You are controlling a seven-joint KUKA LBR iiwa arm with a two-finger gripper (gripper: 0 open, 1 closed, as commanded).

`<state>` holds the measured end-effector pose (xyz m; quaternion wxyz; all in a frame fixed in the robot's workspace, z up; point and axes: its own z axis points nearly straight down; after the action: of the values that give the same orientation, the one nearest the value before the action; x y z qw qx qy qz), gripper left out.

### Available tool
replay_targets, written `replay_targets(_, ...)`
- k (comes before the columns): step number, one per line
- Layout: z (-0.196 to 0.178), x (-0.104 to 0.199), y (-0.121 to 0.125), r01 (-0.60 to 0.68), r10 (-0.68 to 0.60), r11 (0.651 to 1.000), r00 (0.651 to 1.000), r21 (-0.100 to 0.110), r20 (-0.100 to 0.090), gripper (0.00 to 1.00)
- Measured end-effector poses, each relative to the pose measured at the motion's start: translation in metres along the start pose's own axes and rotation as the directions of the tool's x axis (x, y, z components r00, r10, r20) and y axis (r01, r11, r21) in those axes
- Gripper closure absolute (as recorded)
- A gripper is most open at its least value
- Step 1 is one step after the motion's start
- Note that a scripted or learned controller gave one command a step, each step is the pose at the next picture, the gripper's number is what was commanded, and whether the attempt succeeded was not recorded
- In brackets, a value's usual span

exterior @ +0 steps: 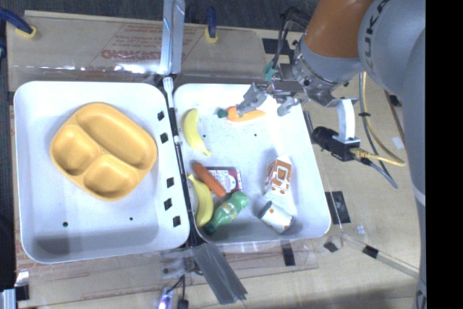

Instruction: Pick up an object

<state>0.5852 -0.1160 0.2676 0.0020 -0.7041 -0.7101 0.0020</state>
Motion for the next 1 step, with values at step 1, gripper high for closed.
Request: replay_targets(1, 0.0407, -0.027, -0.0021, -0.161, 0.161, 0.987, 0.987, 0.002, 0.0, 0.0)
